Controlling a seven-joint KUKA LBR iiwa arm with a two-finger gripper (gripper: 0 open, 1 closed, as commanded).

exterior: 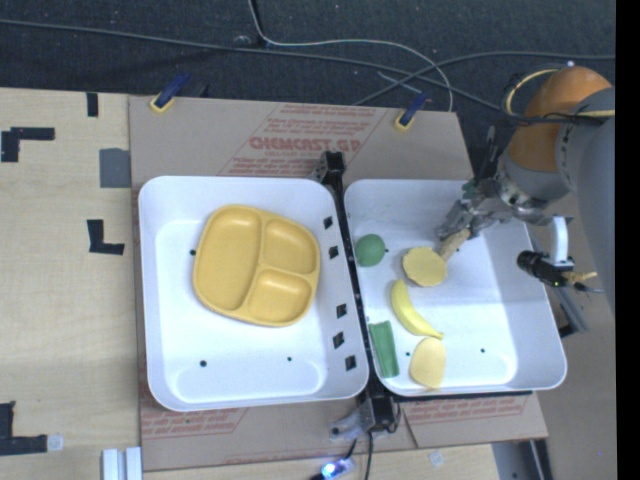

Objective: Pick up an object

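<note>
The gripper (455,240) hangs over the right bin (520,363), toward its far edge and a little right of centre, its fingers tilted down toward the left; they look close together with nothing between them, though at this slant the gap is hard to read, so whether they are parted or closed cannot be told. Just beside the tips, toward the bin's middle, lies a flat yellow round piece (424,267), the nearest candidate. It looks like a small moulded plastic toy: light, stiff and smooth, so it would probably slide rather than deform if the fingers closed off-centre; taking it across its narrower width, edge to edge, seems safest, since it lies too low to grip from the top face. Near the bin's left wall at about the same depth sits a green ball (370,249), which would likely roll away from a glancing touch and wants a hold straddling its middle. Toward the near edge lies a yellow banana (410,310), curved and slim, best pinched across its thick middle. Nearer still, a second yellow piece (428,362) rests by the near edge, and a green stick (383,347) lies along the left wall, close enough to it that one finger may lack room. In the left bin (170,368), a yellow divided plate (256,265) occupies the middle; wide and shallow, it would only offer its rim.
</note>
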